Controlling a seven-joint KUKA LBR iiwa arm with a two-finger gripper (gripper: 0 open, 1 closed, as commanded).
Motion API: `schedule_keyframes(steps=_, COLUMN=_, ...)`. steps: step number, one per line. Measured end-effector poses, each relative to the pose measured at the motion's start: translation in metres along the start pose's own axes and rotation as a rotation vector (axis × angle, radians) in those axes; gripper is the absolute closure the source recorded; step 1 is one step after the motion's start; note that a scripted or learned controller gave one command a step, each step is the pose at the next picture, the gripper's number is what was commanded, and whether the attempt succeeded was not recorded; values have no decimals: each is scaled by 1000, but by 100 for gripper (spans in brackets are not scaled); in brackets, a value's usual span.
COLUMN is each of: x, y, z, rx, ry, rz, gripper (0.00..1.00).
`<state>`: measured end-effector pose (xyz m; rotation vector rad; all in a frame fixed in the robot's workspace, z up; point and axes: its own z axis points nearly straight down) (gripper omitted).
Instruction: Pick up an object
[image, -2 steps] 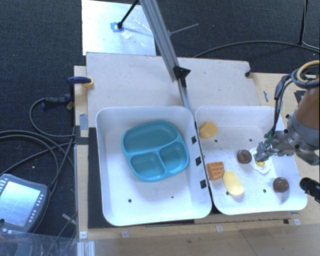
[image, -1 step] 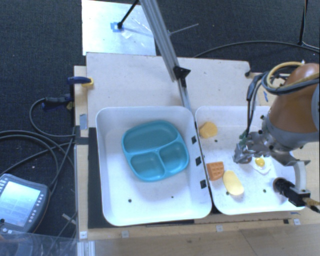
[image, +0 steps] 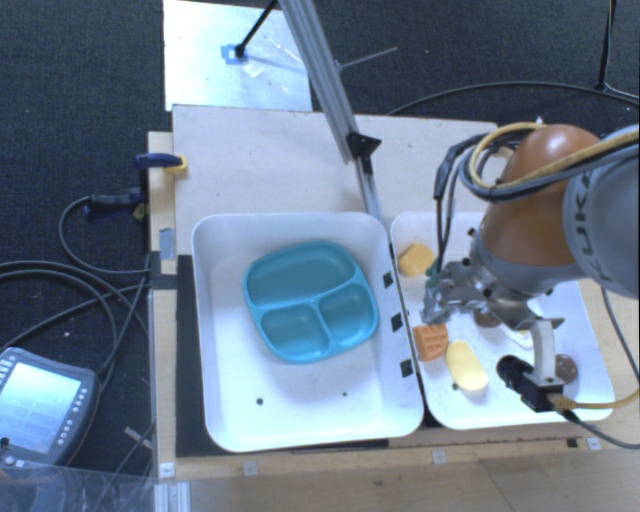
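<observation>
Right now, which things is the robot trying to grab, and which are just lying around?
For the job: the tool, the orange block, the yellow lump, the tan piece.

Just lying about: the blue plate, the handheld screen, the blue clamp.

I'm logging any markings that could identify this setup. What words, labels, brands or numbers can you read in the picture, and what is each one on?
"UK": part of pale lettering on the grey arm, cut off at the picture's edge; the rest cannot be read.
Teach pendant: its screen glows, but the content is too blurred to read.
Blue divided plate, both white bins and the food pieces: no lettering visible.
</observation>
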<state>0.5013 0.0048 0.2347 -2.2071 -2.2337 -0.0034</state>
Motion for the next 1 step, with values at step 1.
schedule_keyframes(steps=1, x=55, y=-1, z=-8, rx=-1, ry=0, rz=0, gripper=100)
